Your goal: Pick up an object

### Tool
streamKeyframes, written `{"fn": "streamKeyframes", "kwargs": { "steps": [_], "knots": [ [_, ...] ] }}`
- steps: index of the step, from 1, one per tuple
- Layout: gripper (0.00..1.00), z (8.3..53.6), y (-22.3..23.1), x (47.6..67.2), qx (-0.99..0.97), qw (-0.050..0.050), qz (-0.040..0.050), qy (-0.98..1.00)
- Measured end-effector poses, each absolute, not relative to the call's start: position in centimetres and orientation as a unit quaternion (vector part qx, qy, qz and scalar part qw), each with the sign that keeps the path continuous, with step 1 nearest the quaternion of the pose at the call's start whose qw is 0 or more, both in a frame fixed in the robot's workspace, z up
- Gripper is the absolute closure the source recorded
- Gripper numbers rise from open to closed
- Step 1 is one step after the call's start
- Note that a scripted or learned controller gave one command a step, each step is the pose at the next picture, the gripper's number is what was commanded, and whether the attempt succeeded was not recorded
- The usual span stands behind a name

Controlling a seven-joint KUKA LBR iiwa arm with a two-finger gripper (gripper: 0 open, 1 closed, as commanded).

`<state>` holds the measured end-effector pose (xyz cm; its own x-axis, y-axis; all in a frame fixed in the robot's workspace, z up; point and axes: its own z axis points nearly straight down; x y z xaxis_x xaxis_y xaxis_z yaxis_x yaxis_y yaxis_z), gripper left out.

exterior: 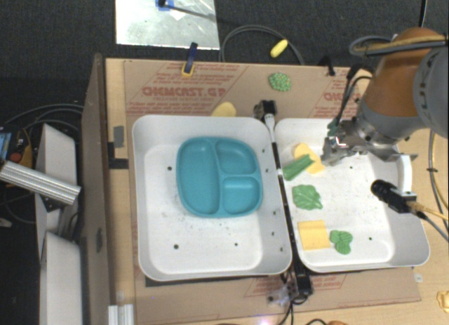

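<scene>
The gripper [335,145] is seen low over the right bin [410,246], at its upper part. Whether it is open or closed cannot be told; nothing is seen held in it. The nearest thing, a green stick [297,168], lies just beside the gripper, to its left and slightly below, resting against a yellow piece [304,152]. Its long axis runs diagonally, from lower left to upper right, the upper end pointing toward the gripper
</scene>
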<state>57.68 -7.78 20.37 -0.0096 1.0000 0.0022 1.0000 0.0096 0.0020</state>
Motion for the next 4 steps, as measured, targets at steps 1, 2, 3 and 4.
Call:
{"fn": "streamKeyframes", "kwargs": {
  "steps": [1, 2, 3, 4],
  "knots": [
    [1.00, 17.9, -11.5, 57.0, -0.708, 0.000, 0.0006, -0.707],
    [0.00, 18.0, -11.3, 57.0, -0.706, -0.001, -0.0002, -0.708],
    [0.00, 12.7, -9.1, 54.8, -0.706, 0.002, 0.0009, -0.708],
    [0.00, 10.9, -10.3, 56.8, -0.707, -0.001, -0.0005, -0.707]
  ]
}}
